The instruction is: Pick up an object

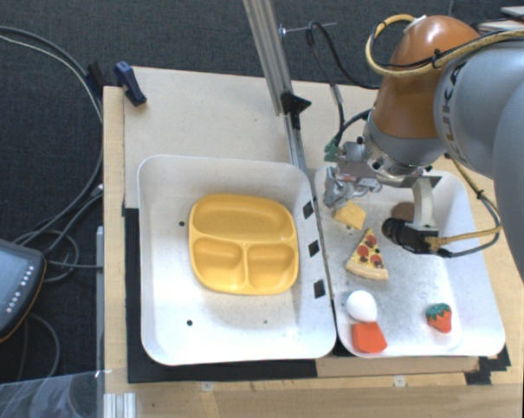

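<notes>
Lying in left bin (pixel 148 242): a yellow divided plate (pixel 243 244), centre-left of the frame, alone there.
Hand (pixel 339 192): upper left corner of the right bin (pixel 479 291), hanging from the arm that enters at upper right; whether it is open or closed cannot be told.
Cheese wedge (pixel 351 217): likely target, just below and slightly right of the hand, close beside it; nothing is seen held.
Key relation: a short drop toward lower right would likely meet the wedge.
Pizza slice (pixel 367 256): below the wedge, long axis running up-down, tip upward.
Egg (pixel 361 305) and orange block (pixel 370 338): touching, at the bin's lower left.
Strawberry (pixel 440 316): lower right, well apart.
</notes>
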Motion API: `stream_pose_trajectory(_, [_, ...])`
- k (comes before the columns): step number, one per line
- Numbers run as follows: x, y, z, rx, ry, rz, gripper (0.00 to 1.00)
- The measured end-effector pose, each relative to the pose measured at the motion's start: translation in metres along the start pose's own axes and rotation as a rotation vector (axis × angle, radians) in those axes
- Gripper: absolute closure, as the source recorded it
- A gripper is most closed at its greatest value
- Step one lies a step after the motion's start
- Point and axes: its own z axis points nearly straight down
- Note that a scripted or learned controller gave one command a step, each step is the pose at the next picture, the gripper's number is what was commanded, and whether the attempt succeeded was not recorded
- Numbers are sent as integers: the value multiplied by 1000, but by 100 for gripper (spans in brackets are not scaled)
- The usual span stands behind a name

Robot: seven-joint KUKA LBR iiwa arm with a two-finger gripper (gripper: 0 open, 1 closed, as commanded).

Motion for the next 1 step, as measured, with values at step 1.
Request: stream_pose_trajectory(1, [55,8,-6,0,0,1,100])
